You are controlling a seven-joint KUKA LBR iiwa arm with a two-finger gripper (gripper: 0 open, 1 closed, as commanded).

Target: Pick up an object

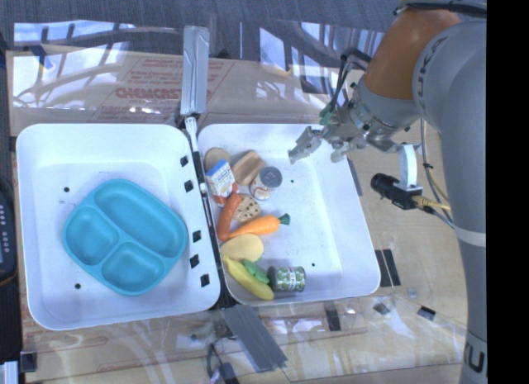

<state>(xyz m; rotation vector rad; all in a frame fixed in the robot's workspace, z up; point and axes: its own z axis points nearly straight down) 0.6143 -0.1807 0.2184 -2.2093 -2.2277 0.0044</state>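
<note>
Two white bins sat on the tabletop. Near the right bin (pixel 351 234)'s left wall lay a banana (pixel 248 279), carrot (pixel 258 226) and small can (pixel 268 178); its right half was bare. At one o'clock, the hand (pixel 321 149) hovered, fingers apart, holding nothing.

- A robot lab or test cell, not a home.
- A grey industrial arm (pixel 450 118) reaches over a bench (pixel 397 234) covered in taped plastic sheeting.
- Two white bins (pixel 50 176) hold toy food (pixel 248 229) and a blue plate (pixel 124 235).
</note>
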